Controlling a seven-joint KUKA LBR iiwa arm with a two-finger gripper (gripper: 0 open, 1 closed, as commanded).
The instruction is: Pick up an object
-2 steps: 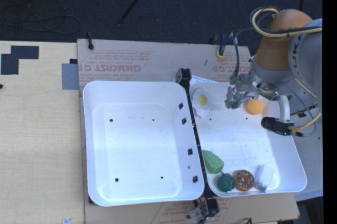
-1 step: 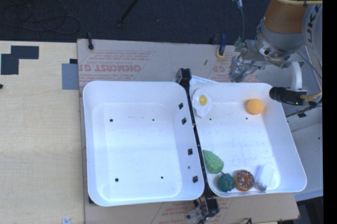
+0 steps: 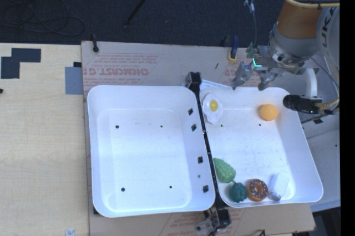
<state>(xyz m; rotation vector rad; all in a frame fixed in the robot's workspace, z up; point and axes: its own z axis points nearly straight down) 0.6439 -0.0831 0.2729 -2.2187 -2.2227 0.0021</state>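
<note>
Six objects sit in the right bin (image 3: 297,143), none in the grip yet. Camera view: gripper (image 3: 252,81) hangs over the bin's far rim, fingers spread with a clear gap and nothing between them. Closest candidates are the orange ball (image 3: 268,112), just toward the camera and slightly to the arm's side of the fingertips, and the fried egg (image 3: 213,107), near the divider on the opposite side and about as near. Ball is round, so no axis to align; egg lies flat, likely harder to pinch. My read: ball is the easier target, needs a short shift toward the near side, then straight down. Green leafy piece (image 3: 224,169), dark green lump (image 3: 238,191), donut (image 3: 257,189) and white block (image 3: 279,184) cluster at the near edge, well apart from the tool. Left bin (image 3: 100,118) lies further from the arm
</note>
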